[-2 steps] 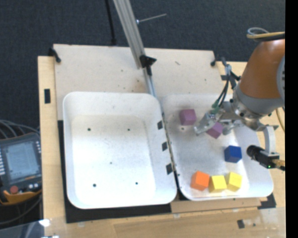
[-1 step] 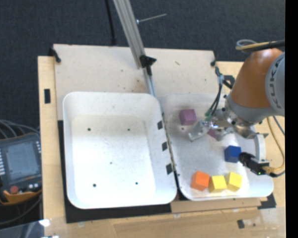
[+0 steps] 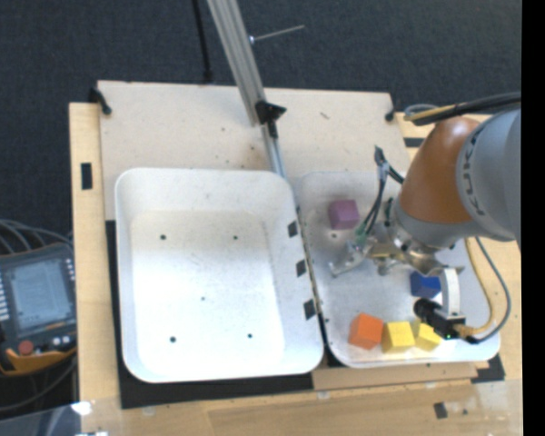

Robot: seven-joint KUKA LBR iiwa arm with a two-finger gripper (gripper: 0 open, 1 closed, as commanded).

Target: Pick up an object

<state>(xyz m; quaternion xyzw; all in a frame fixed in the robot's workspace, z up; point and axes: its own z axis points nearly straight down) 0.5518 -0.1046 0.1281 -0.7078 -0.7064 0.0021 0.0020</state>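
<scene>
You have the grey arm (image 3: 477, 175) with its orange band reaching in from the right of the frame, its wrist hanging over the right-hand shallow white bin (image 3: 318, 189). The claw (image 3: 368, 254) sits low in the middle of that bin, a cluster of metal parts pointing toward the left; whether it is wide or narrow you cannot tell from this angle, and nothing is visibly caught in it. Look just above and to the left of the claw for the small purple cube (image 3: 343, 213), which lies near the bin's upper left part, close to the claw but apart from it. Below and to the right of the claw a small blue block (image 3: 425, 285) lies partly tucked under the wrist hardware. Along the bin's lower edge you see a row: an orange cube (image 3: 366, 331) on the left, a yellow cube (image 3: 399, 336) just beside it, and a second yellow piece (image 3: 428, 337) just to the right of that, all well below the claw. The left-hand shallow white bin (image 3: 209, 275) takes the centre left of the frame, its floor dotted with small dark specks. Both bins rest on the pale wooden desk (image 3: 182, 121). A slanted aluminium rail (image 3: 236, 48) crosses the upper middle, and a grey handheld control pendant (image 3: 32, 298) lies at the lower left, off the desk.
</scene>
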